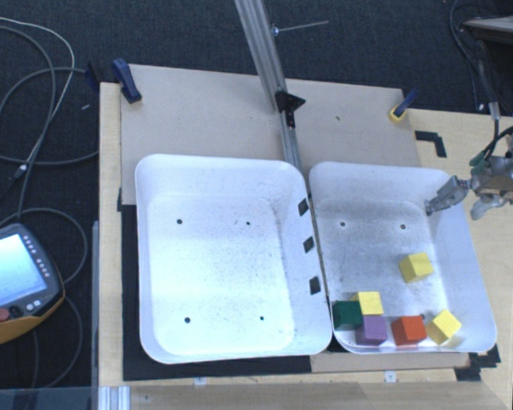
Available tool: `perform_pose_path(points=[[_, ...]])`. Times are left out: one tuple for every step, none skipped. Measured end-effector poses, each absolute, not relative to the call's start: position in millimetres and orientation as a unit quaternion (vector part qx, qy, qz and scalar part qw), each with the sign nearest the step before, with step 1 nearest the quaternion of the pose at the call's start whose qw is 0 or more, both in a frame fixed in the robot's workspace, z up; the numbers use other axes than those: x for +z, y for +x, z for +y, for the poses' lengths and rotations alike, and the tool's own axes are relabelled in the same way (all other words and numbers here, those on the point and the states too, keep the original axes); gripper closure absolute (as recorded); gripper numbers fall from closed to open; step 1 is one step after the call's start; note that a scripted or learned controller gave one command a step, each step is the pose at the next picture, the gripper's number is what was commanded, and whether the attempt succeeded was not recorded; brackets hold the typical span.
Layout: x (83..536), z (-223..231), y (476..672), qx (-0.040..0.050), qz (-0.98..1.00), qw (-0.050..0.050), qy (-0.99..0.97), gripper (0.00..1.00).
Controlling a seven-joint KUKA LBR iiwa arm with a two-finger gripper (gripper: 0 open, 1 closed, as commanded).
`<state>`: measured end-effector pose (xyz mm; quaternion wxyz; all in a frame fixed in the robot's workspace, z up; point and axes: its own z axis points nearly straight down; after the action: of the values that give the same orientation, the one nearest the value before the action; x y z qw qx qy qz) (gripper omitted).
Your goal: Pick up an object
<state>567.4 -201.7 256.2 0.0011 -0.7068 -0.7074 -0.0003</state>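
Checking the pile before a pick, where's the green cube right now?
The green cube sits in the right bin, near its front-left corner, beside a purple cube.

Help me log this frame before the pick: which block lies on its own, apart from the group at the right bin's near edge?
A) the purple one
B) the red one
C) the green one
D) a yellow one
D: a yellow block sits alone mid-bin in the right bin, while the green block, purple block and red block crowd the near edge.
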Motion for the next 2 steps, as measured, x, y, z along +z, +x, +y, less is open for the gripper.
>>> perform_pose_path(points=[[95, -192, 578.3, 0.0019, -0.708, 0.005, -0.707, 0.00], [100, -197, 532.8, 0.0009, -0.706, 0.002, -0.708, 0.00]])
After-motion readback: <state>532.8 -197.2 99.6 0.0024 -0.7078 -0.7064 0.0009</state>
